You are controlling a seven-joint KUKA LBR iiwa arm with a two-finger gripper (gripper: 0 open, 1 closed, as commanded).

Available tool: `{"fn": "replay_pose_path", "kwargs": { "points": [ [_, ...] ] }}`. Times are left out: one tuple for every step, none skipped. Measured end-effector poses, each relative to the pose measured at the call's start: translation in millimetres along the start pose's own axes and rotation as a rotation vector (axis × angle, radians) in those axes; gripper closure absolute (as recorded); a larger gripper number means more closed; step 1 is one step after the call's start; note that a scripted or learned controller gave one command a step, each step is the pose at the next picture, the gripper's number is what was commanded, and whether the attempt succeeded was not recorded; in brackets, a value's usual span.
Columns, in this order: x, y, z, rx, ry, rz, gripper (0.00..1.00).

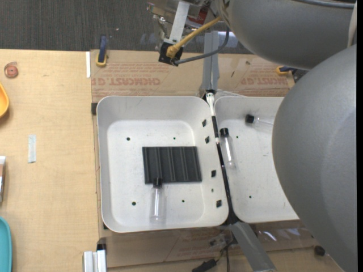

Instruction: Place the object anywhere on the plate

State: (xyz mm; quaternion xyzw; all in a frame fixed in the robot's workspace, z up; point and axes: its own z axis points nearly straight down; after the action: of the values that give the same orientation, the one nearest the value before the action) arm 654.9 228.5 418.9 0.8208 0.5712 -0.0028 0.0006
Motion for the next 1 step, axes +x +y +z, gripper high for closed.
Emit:
{"fn": "replay_pose_path", "kwargs": {
  "points": [
    [1.6,4.1,-20.8,-0.001,0.0,-0.101,1.0]
  ]
}}
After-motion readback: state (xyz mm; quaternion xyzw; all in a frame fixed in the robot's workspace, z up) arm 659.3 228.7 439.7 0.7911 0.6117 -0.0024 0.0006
